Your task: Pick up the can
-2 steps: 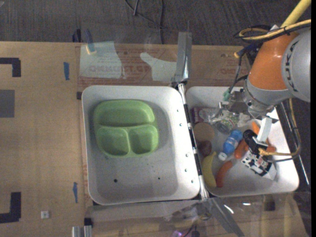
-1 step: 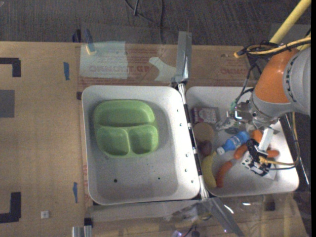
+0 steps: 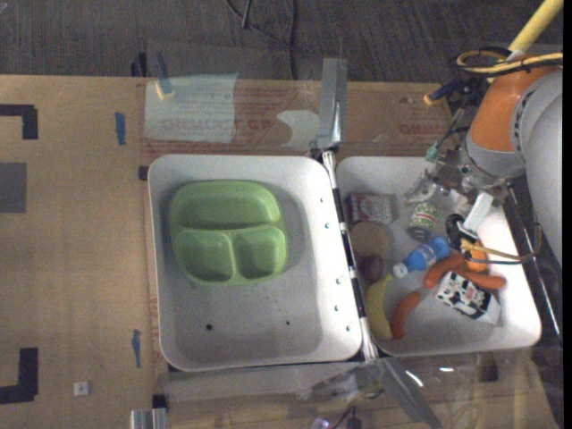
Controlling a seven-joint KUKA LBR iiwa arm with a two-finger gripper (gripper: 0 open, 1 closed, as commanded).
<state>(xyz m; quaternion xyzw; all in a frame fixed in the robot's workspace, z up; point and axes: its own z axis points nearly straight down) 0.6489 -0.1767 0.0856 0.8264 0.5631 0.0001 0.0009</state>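
Note:
The can (image 3: pixel 371 208), with a maroon and white label, lies on its side at the back left of the right bin (image 3: pixel 523 324). My gripper (image 3: pixel 436 192) hangs over the back of that bin, roughly a can's length to the right of the can and apart from it. Just below the gripper stands a small greenish clear container (image 3: pixel 423 221). The grey arm with its orange band (image 3: pixel 497 125) comes in from the upper right.
Around the can lie a brown round object (image 3: pixel 369 238), a banana (image 3: pixel 379 307), a blue bottle (image 3: pixel 421 257), orange carrots (image 3: pixel 451 271) and a black-and-white box (image 3: pixel 466 295). The left bin (image 3: pixel 259 333) holds a green divided plate (image 3: pixel 229 231).

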